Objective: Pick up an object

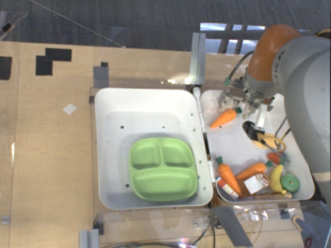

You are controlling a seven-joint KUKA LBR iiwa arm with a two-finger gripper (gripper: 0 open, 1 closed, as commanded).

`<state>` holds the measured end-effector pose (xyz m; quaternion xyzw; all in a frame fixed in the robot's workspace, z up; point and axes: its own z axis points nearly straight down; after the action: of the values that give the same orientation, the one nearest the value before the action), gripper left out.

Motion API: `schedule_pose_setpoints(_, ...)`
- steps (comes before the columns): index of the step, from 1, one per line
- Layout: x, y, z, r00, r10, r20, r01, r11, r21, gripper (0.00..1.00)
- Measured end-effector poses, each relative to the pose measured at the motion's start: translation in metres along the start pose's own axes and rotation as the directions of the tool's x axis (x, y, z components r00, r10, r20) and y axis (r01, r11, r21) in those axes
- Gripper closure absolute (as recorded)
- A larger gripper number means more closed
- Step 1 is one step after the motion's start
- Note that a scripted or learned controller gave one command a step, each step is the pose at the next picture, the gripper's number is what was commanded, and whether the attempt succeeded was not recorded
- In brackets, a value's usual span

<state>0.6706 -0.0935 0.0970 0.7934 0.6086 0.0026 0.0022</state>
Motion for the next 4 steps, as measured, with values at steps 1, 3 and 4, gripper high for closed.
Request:
schedule_pose_setpoints(1, -0.008, -0.005, 0.009, 0.999, -0.042, -0.001, 0.042, 0.999, -0.001, 0.0)
schedule_pose_setpoints(3, -0.018, -0.004, 0.001, 0.997, -0.081, 0.0, 0.081, 0.997, -0.001, 0.0)
schedule_pose_setpoints(4, -0.016, -0.002, -0.011, 0.996, -0.084, -0.002, 0.084, 0.996, -0.006, 1.0)
